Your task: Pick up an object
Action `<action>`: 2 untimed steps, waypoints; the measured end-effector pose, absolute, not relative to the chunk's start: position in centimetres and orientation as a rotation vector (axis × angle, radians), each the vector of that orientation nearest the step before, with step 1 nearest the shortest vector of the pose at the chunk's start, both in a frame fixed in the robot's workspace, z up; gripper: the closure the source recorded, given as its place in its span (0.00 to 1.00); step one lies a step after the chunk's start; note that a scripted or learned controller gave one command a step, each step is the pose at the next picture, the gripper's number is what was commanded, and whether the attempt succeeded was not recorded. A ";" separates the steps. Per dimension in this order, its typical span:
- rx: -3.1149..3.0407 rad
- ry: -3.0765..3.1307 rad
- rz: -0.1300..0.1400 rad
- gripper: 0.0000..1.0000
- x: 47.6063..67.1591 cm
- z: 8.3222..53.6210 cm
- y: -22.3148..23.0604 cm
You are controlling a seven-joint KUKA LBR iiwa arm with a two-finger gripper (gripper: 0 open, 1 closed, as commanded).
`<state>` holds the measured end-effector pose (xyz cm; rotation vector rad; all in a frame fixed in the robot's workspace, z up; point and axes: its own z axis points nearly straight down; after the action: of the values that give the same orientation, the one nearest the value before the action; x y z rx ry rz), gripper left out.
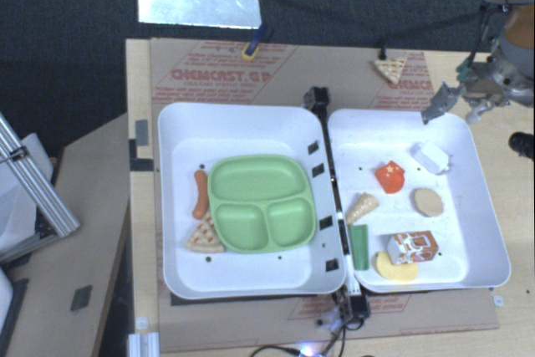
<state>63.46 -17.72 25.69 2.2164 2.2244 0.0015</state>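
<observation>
From where I stand, the arm comes in over the right side of the bench, and its pincer hangs above the far right corner of the right bin, its two fingers spread wide with nothing between them. That open spread, I would say, is a readiness to come down on something, though nothing is chosen yet as far as I can judge. The candidates lie scattered in the right bin: a small white block nearest the pincer by the far edge, a red piece toward the middle, a tan round piece beside it, a cone-shaped piece and a green stick along the left wall, and a little carton with a yellow piece touching it at the near edge. The left bin holds a green divided plate, a sausage and a waffle wedge beside it. A pizza slice sits on the bench beyond the bins, well out of easy reach.
</observation>
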 end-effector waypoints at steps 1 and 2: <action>2.220 2.224 -0.001 0.00 62.8 21.3 -17.5; 2.216 2.228 -0.001 0.00 63.8 15.7 -17.4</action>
<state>63.81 -17.45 15.73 2.2162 2.2277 -0.0011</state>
